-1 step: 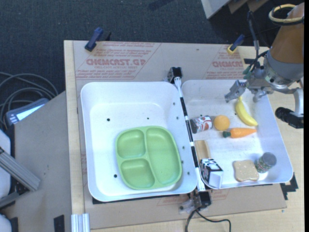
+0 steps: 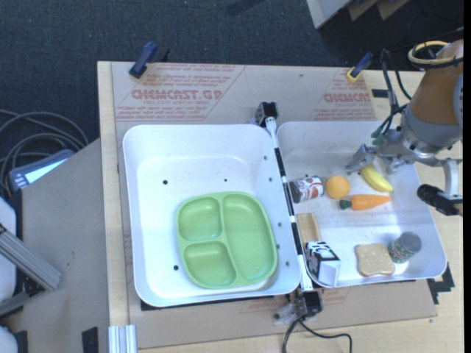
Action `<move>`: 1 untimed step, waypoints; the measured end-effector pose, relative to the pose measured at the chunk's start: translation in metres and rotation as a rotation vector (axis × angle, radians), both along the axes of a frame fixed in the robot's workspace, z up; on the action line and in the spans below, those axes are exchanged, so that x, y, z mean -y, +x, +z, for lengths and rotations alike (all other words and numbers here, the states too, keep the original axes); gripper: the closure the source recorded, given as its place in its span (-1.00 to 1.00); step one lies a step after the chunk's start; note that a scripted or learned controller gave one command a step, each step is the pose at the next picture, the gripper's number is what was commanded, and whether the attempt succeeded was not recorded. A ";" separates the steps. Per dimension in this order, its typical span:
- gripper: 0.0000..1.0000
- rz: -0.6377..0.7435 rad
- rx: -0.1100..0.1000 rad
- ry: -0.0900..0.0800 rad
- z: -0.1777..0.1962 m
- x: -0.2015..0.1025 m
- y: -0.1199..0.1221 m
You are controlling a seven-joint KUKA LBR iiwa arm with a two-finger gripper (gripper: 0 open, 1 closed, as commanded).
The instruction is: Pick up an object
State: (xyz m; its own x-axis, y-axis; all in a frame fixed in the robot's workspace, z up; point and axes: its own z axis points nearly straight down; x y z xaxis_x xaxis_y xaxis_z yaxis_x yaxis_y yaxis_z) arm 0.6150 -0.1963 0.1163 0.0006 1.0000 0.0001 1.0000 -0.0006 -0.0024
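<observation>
Glossy white plastic bins [image 2: 199,142], matt green plastic tray [image 2: 224,239], cardboard underlay [image 2: 184,94]

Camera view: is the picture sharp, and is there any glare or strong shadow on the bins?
Camera view: light is soft and even, shadows faint; the white right bin looks bright but keeps detail; the green tray and banana are fairly sharp; the gripper looks slightly blurred.

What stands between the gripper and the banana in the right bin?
Nothing visible does. The gripper hangs just above and left of the banana, with bare bin floor between them. The orange and carrot lie lower in the right bin, off that path.
</observation>
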 end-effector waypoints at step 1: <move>-1.00 0.004 0.002 0.008 -0.032 0.020 0.005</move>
State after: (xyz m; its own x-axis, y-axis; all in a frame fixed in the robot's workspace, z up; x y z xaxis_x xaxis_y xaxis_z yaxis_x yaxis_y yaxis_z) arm 0.6195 -0.2160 0.0845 -0.0036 1.0000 0.0076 1.0000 0.0036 -0.0008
